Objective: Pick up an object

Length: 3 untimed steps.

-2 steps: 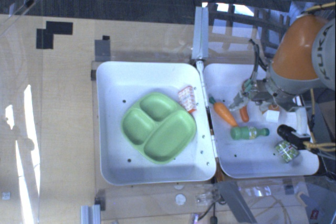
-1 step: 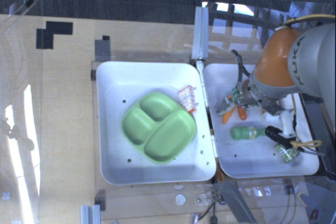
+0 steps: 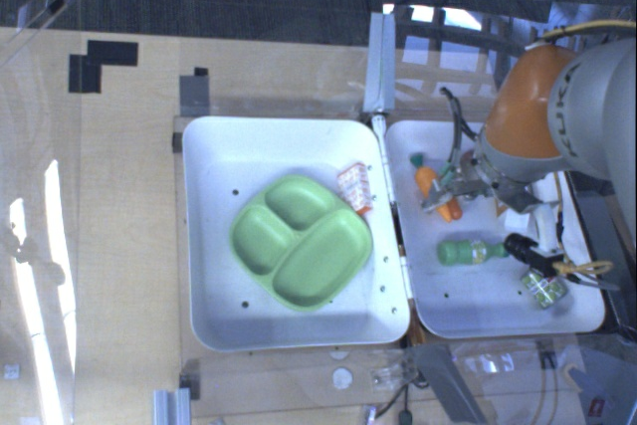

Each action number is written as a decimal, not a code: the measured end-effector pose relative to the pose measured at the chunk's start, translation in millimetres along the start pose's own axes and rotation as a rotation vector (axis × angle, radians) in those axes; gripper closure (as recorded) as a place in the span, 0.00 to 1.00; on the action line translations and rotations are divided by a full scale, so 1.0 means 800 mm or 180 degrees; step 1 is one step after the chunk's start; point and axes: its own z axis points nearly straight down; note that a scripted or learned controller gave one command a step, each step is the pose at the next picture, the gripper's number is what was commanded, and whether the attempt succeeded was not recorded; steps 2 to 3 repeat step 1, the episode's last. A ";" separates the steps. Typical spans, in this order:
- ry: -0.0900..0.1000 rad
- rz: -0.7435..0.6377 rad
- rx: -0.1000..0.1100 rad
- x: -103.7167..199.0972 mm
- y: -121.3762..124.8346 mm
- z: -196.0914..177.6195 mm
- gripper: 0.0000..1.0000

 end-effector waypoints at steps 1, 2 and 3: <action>0.0003 0.0119 0.0037 0.047 0.049 -0.106 1.00; 0.0003 0.0119 0.0037 0.047 0.049 -0.106 1.00; 0.0003 0.0119 0.0037 0.047 0.049 -0.106 1.00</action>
